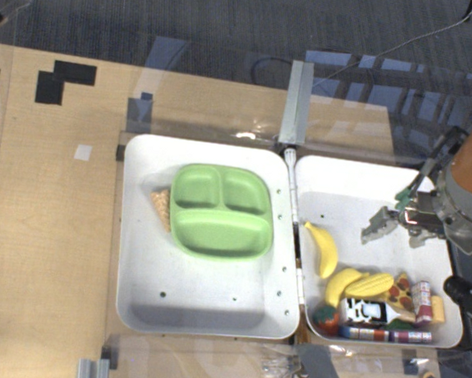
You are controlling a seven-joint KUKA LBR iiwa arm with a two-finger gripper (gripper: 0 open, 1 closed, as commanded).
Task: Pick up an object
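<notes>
Fingers (381,224) above right bin; banana (324,249) just beside, apart.

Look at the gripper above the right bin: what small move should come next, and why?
Probably ease the gripper down and toward the bin's near side, to the lone banana: the gripper hangs above bare floor of the right bin, holding nothing.
</notes>
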